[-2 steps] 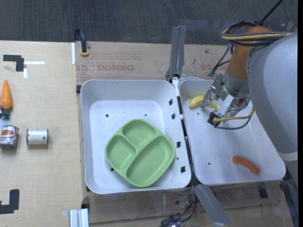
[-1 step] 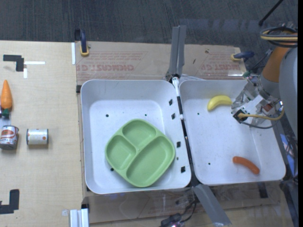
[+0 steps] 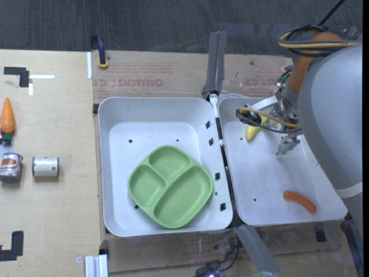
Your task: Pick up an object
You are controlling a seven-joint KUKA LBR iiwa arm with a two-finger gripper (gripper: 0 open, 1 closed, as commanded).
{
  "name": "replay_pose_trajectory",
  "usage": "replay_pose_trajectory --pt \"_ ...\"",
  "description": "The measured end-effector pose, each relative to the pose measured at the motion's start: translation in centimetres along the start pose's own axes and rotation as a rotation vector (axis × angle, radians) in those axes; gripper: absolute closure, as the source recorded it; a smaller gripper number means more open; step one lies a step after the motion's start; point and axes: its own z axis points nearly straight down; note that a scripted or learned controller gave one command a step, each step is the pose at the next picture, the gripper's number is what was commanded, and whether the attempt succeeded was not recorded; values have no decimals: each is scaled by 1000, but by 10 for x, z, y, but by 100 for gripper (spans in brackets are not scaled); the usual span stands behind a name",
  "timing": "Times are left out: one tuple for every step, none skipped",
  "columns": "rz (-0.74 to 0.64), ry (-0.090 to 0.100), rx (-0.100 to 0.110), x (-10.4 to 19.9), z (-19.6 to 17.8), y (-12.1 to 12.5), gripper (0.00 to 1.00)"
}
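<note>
My gripper (image 3: pixel 286 145) hangs low over the back middle of the right bin (image 3: pixel 262 209), with the grey arm reaching in from the right. A small yellow object (image 3: pixel 252 133), like a banana, lies on the bin floor just left of the gripper, apart from it. Near the front right corner of the same bin lies an orange sausage-shaped object (image 3: pixel 299 201), well below the gripper. I see nothing held in the gripper.
A green divided plate (image 3: pixel 170 185) lies in the left bin (image 3: pixel 115 131). On the wooden bench to the left are a carrot (image 3: pixel 7 115) and two small cans (image 3: pixel 10 167) (image 3: pixel 45 168). A raised divider (image 3: pixel 220 149) separates the bins.
</note>
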Motion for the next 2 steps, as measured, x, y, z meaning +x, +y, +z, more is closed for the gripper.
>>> replay_pose_trajectory --pt "4 5 -1 -102 1 -3 0" --pt "-73 5 -2 -6 0 38 0"
